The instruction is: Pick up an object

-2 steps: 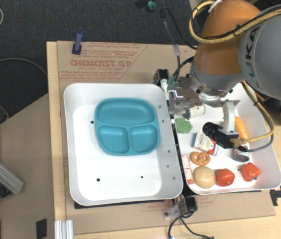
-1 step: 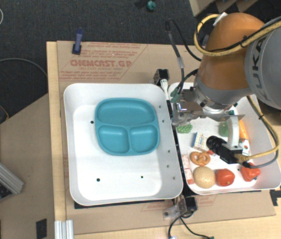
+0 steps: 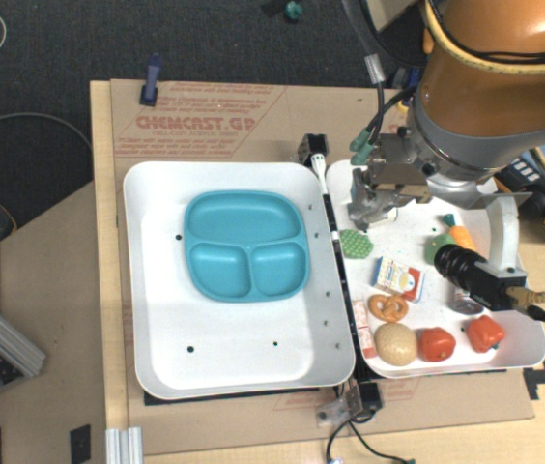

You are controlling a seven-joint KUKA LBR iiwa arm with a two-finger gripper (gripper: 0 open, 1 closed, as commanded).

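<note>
With the hand (image 3: 369,209), whose grip I cannot tell, poised at the right bin's (image 3: 519,351) far left corner, descend squarely over the green object (image 3: 356,245) beside the left wall.

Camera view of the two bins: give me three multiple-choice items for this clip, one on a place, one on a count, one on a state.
1. Where does the blue divided plate lie?
A. In the left bin
B. In the right bin
C. On the cardboard outside both bins

2. How many compartments does that plate have?
A. Two
B. Three
C. Five

3. How does the plate sit?
A. Flat, open side up
B. Upside down
C. Propped on edge against the bin wall

Answers:
1 A: it lies inside the left bin, while the pretzel, the two red pieces and the small carton lie in the right bin.
2 B: one wide section above two smaller ones.
3 A: its hollows face the camera and its rim is level.
</note>
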